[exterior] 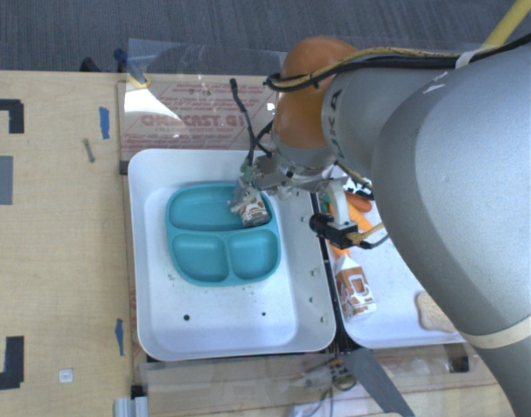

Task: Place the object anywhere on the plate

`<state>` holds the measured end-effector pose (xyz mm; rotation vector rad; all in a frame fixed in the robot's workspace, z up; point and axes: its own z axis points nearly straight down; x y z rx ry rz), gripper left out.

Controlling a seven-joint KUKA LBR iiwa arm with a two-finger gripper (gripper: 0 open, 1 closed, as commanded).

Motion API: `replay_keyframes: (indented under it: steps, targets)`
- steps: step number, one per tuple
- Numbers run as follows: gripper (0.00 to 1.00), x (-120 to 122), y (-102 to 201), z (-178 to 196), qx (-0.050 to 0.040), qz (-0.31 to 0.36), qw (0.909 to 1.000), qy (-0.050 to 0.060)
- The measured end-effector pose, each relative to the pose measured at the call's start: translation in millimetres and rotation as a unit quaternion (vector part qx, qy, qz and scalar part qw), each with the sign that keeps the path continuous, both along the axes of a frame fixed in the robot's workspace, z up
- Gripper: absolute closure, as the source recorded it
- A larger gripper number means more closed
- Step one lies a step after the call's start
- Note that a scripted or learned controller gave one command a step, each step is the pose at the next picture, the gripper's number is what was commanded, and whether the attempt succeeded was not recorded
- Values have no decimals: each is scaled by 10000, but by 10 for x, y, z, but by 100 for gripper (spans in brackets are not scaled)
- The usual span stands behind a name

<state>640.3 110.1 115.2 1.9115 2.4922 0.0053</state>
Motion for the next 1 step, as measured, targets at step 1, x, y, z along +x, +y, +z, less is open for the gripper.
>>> replay_keyframes:
  steps: [1]
  targets:
    - [0, -437, -101, 123, 51, -982, 9951, -122]
